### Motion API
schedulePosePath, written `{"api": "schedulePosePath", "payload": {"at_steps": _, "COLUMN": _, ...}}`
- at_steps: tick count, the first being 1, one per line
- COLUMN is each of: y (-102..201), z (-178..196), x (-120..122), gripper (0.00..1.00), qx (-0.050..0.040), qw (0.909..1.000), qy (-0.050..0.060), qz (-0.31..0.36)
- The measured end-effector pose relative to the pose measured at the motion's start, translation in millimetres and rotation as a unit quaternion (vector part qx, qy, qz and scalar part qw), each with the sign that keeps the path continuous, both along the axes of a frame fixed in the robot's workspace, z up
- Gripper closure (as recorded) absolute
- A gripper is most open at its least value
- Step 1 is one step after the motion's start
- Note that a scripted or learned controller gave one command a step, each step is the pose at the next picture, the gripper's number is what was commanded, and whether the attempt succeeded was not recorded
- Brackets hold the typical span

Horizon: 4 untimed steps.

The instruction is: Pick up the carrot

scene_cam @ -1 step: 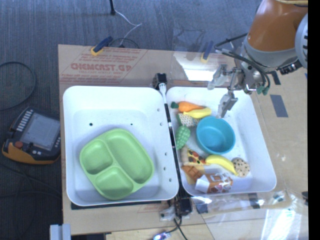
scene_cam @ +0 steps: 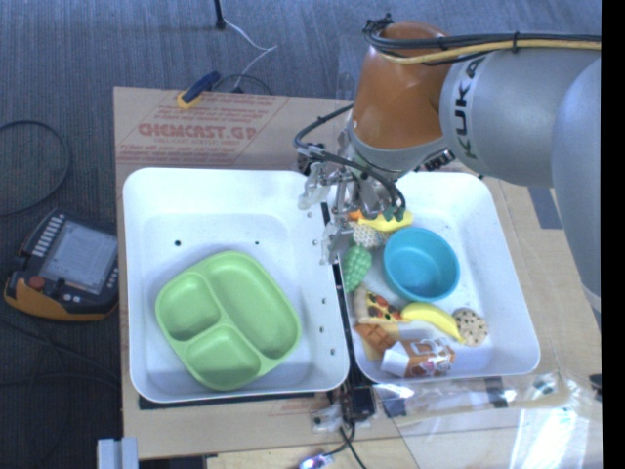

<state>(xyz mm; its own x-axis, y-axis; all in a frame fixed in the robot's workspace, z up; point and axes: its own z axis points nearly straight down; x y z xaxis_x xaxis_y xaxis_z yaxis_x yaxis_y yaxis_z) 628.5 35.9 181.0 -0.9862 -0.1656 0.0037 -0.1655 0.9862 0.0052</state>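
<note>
Camera view: carrot below end effector

A robotics laboratory work cell. An industrial KUKA arm, grey with an orange band, reaches over two shallow white bins set side by side on a surface covered with brown printed board. Left of the bins, a teach pendant with a screen lies on grey carpet, its black cable looping behind it. Toy food and a blue bowl fill the right bin; a green divided plate sits in the left.
</note>
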Motion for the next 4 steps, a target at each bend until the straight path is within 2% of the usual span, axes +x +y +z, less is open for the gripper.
{"api": "schedulePosePath", "payload": {"at_steps": 1, "y": -77.9, "z": 3.9, "x": 7.6, "gripper": 0.00, "qx": -0.0036, "qw": 0.9986, "qy": -0.005, "qz": 0.052}}
{"api": "schedulePosePath", "payload": {"at_steps": 2, "y": -130.3, "z": -41.4, "x": -31.0, "gripper": 0.00, "qx": -0.0020, "qw": 0.9998, "qy": -0.001, "qz": 0.019}}
{"api": "schedulePosePath", "payload": {"at_steps": 3, "y": -129.1, "z": -70.4, "x": 35.4, "gripper": 0.00, "qx": -0.0030, "qw": 0.9985, "qy": -0.018, "qz": -0.052}}
{"api": "schedulePosePath", "payload": {"at_steps": 4, "y": -127.4, "z": -89.4, "x": -34.7, "gripper": 0.00, "qx": -0.0010, "qw": 0.9956, "qy": -0.010, "qz": -0.093}}
